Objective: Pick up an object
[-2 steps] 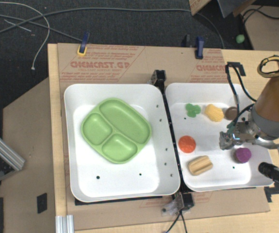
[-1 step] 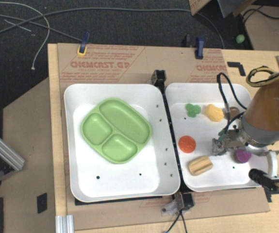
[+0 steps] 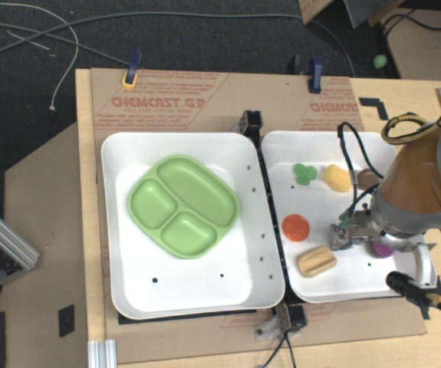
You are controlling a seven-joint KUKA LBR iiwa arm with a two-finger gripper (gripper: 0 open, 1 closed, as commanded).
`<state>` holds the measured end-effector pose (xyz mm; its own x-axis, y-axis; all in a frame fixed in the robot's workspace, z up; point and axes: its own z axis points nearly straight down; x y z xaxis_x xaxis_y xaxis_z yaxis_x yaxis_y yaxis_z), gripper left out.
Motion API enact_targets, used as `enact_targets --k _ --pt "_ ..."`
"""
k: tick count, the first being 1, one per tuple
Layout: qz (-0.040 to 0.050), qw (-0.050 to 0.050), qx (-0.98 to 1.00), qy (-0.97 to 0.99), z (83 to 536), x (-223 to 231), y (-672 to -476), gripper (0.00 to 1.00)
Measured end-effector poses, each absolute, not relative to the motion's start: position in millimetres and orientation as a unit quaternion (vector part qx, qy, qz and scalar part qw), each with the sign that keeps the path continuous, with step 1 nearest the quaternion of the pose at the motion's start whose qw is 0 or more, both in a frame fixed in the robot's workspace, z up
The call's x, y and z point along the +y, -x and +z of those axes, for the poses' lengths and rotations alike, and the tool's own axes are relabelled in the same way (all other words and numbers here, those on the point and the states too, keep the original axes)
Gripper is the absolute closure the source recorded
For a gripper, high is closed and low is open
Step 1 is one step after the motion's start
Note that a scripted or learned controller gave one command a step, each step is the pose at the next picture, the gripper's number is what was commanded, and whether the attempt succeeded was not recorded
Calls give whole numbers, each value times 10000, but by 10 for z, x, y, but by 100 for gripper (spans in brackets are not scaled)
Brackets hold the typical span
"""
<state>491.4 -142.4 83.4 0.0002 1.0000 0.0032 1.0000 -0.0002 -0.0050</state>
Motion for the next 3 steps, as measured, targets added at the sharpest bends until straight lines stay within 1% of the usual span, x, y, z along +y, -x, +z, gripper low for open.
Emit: enact_targets --k 1,2,3 --pt "-4 14 -7069 7073 955 -1425 -4923 100" --pt "-17 -26 -7077 7065 1587 -1393 -4966 100" --pt "-14 -24 -7076 7066 2121 -1394 -4979 100"
